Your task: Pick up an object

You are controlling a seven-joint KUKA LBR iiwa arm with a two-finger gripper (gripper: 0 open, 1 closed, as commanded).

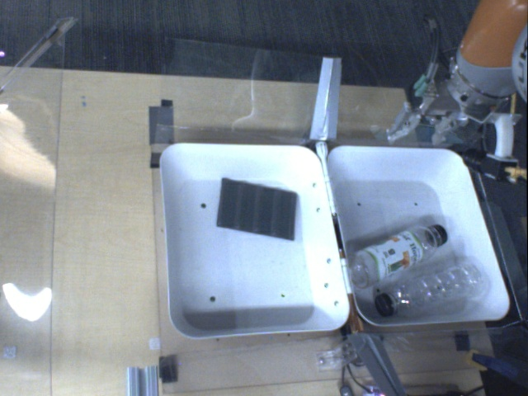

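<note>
the left bin (177,246), a shallow white tray of smooth plastic with rounded corners, holds a flat dark grey rectangular pad (256,209) with faint ribs across it, lying slightly askew toward the far side of the floor. it looks thin, matte and probably soft or foamy, so there is little edge to pinch; i judge it a poor first choice.

the right bin (396,167), the same kind of tray and touching its neighbour along a clear divider, holds two bottles lying on their sides near the front wall. the labelled bottle (400,254) is clear with a white and orange-green label and a dark cap pointing toward the right. just in front of it, touching or nearly so, lies a clear ribbed bottle (429,289) with its dark cap toward the left.

both look empty, hence light, thin-walled and slick (they would likely roll or squirt out of a careless pinch). the best hold, i judge, is across the middle of the body, fingers straddling the width.

the gripper (417,122) hangs above the far rim of the right bin, well apart from the bottles; whether it is spread or pressed together i cannot tell.
</note>
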